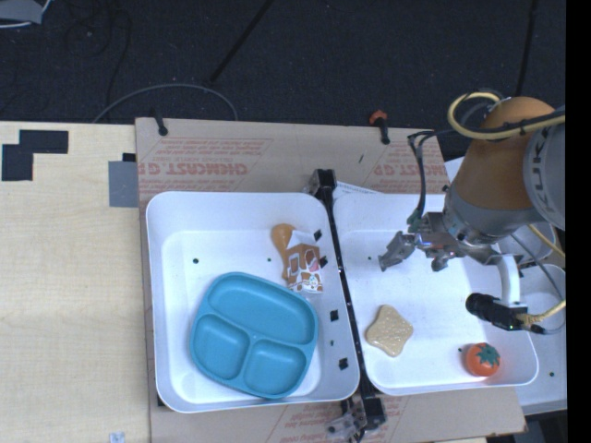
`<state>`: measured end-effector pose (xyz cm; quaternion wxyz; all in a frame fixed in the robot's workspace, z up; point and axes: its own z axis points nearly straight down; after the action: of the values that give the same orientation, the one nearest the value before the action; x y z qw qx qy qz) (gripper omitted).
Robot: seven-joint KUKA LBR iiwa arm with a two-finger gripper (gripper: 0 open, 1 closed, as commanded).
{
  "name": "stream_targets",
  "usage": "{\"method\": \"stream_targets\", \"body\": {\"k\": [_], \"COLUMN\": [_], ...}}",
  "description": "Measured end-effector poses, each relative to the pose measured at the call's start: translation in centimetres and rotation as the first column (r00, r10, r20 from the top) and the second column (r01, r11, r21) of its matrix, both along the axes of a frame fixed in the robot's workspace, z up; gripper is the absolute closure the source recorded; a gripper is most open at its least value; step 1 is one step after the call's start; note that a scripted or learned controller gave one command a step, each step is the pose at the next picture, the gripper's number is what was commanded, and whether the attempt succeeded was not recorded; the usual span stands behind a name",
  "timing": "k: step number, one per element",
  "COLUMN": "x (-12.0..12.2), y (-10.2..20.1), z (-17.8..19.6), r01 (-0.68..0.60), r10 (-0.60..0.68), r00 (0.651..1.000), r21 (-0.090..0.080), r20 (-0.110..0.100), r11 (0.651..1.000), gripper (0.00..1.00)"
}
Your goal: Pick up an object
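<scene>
In the right bin (434, 381) lie a tan, cracker-like flat piece (389, 330) near the front left and a small orange tomato-like toy (481, 359) at the front right. My gripper (418, 253) hangs over the middle of that bin, behind and a little right of the tan piece. Its two fingers are spread apart with nothing between them. The left bin (171, 247) holds a blue divided plate (252, 333), an orange-brown toy (283, 237) and a small patterned packet (304, 269) by the divider.
The grey arm with its orange band (503, 169) comes in from the right above the right bin's back corner. A black cable piece (494, 310) hangs near the right wall. A black clamp bar (337, 275) runs between the bins.
</scene>
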<state>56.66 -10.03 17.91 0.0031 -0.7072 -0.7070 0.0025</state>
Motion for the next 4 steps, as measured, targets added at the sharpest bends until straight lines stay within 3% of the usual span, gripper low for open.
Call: {"method": "stream_targets", "body": {"k": [1, 2, 3, 4], "x": [0.0, -0.1, 0.0, -0.3], "y": [0.5, 0.6, 0.4, 0.7], "z": [-6.4, -9.3, -8.1, -1.9], "r01": [0.000, 0.001, 0.006, -0.001], "r10": [0.000, -0.001, -0.006, 0.001], "r00": [1.000, 1.000, 1.000, 1.000], "r21": [0.001, 0.000, 0.000, -0.001], "r20": [-0.001, 0.002, 0.004, 0.010], "r11": [1.000, 1.000, 1.000, 1.000], "gripper": [0.00, 0.00, 1.00, 1.00]}}
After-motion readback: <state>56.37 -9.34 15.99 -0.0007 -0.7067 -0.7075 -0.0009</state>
